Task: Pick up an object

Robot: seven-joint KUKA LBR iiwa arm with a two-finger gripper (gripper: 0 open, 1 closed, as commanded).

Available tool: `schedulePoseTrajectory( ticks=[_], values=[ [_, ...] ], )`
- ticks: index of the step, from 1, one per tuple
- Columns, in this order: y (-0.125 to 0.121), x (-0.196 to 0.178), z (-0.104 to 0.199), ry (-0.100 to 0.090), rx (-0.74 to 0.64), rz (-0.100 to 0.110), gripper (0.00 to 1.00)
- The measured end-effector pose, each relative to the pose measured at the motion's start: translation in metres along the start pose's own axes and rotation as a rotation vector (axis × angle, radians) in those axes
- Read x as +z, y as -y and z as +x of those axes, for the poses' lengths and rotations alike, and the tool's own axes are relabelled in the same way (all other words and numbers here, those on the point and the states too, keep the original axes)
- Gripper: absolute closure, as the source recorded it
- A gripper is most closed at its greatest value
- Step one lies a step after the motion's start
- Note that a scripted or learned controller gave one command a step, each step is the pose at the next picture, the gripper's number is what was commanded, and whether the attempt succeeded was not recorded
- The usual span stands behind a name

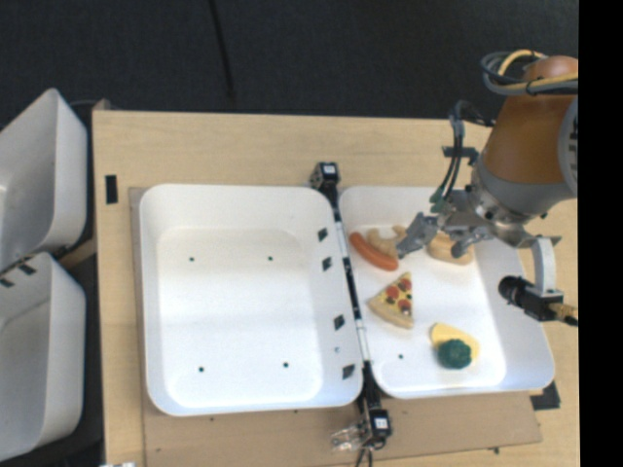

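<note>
Plastic toy food is scattered in the right bin [506, 358]: a glossy red sausage [374, 250] just left of the gripper [440, 233], a pizza wedge [394, 301] below. Whether the jaws are apart cannot be told.

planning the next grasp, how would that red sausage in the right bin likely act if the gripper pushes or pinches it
The sausage looks long and rounded, so a side push would probably roll it. Its surface looks smooth, so it may slip from a pinch near an end. It lies close to the pizza slice and the divider, so a nudge could trap it there.
</note>
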State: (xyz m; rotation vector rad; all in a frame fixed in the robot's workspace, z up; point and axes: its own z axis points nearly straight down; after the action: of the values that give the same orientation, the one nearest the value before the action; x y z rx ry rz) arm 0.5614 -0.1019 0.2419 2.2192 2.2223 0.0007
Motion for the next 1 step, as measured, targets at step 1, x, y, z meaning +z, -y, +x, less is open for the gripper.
schedulePoseTrajectory(
  ticks=[1],
  values=[
    [0.0186,0.0927,-0.0155,0.000,0.005,0.010,0.00]
  ],
)
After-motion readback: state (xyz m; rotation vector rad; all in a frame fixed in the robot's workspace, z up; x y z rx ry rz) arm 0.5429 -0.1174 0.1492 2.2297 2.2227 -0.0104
